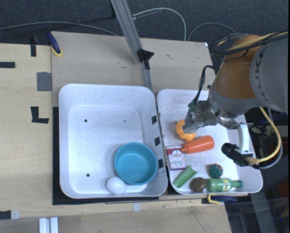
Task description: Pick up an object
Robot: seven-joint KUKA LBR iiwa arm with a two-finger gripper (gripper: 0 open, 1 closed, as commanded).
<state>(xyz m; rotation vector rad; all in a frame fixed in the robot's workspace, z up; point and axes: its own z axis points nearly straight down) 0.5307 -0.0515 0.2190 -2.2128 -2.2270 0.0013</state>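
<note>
My gripper [192,123] hangs low in the right bin [174,98], near its middle. Its tip is right at a curved yellow-orange piece [182,132], whose upper part the gripper hides. Just below lies an orange bottle-shaped object [199,144]. A small red and white box [175,158] lies by the bin's left wall. Along the front of this bin sit a green stick-shaped object [184,176], a brown ball [198,184], a green bottle [223,184] and a small teal and red ball [214,170].
The left bin [86,110] holds a blue bowl [135,162] and a white ball [115,184] near its front right corner. A grey pole [127,23] slants across the back, ending at the divide between the bins. Cables loop behind the arm.
</note>
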